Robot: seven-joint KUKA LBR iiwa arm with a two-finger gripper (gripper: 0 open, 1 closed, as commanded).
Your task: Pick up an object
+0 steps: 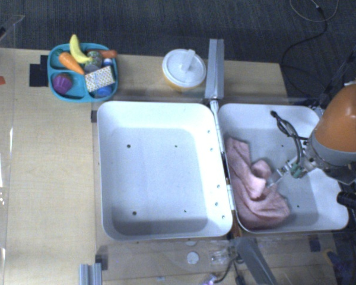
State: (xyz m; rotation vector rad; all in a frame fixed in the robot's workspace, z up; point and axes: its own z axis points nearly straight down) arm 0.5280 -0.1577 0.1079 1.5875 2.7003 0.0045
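A crumpled pink cloth (252,183) lies in the left half of the right bin (326,215), against the wall shared with the left bin. My gripper (275,180) reaches in from the right and sits low at the cloth's right edge, touching or nearly touching a raised fold. The arm's orange band (344,120) and grey wrist hang above the bin's right side. Whether any cloth sits between the fingers is too small to tell.
The left bin (160,168) stands beside the right one, a metal divider (214,70) rising behind their shared wall. On the bench behind are a blue tray of toy food (83,70) and a white lidded cup (184,68). Cables trail at the right.
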